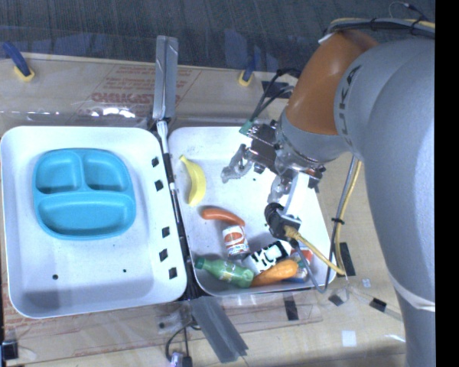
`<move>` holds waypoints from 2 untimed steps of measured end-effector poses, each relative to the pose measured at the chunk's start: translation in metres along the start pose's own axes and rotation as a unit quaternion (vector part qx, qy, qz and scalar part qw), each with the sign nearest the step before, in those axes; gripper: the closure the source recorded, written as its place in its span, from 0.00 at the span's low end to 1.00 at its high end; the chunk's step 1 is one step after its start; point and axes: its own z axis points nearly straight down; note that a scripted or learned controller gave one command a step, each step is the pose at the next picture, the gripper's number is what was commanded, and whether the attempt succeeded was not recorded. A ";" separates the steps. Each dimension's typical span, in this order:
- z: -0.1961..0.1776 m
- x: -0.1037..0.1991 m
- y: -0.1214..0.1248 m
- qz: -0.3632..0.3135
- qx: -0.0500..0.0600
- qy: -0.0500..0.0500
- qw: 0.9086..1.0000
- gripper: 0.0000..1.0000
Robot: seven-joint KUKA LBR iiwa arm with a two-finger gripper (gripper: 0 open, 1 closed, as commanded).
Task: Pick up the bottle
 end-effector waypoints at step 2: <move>0.053 0.024 -0.020 0.047 0.002 -0.001 0.999 0.00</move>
